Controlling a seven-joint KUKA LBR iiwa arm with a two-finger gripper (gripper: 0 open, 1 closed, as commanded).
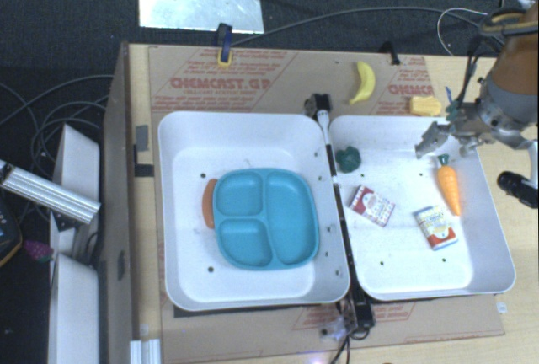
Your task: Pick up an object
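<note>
My view of the tabletop (253,72): two bins side by side. Left bin (181,152): a divided tray (265,215) in the middle, a sausage (207,202) touching its left edge. Right bin (488,270): a small lump (348,157) at the far left corner, a packet (371,206) nearer me, a carton (435,227) right of it, a carrot (449,187) behind the carton. Claw (445,141) above the carrot's far end. Behind the right bin, on the tabletop: a banana (365,82) and a block (425,105).

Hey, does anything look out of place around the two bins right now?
Yes. A banana and a yellow block lie on the cardboard behind the right bin, outside both bins. In the left bin, an orange thing sits half-hidden against the blue tray.
</note>
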